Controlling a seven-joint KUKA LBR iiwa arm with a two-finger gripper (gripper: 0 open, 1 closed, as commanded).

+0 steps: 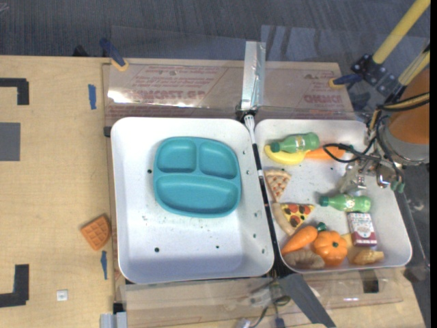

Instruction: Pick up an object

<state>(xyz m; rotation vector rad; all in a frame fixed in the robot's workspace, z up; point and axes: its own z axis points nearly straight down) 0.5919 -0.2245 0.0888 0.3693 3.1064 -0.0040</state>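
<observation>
The gripper (356, 176) hangs low in the right bin (399, 217), just above a small green bottle (346, 202) that lies on its side. Whether the jaws are open or closed, I cannot tell; nothing is seen between them. This bottle seems the nearest thing to pick. It is round and may roll away when touched. A red packet (361, 228) lies just beside it, so the jaws could catch both or push one aside. The teal plate (197, 176) sits in the left bin (130, 203).

Bright, even overhead light, glare on the clear sheeting (171, 84), soft shadows, perhaps slightly blurred throughout.
</observation>
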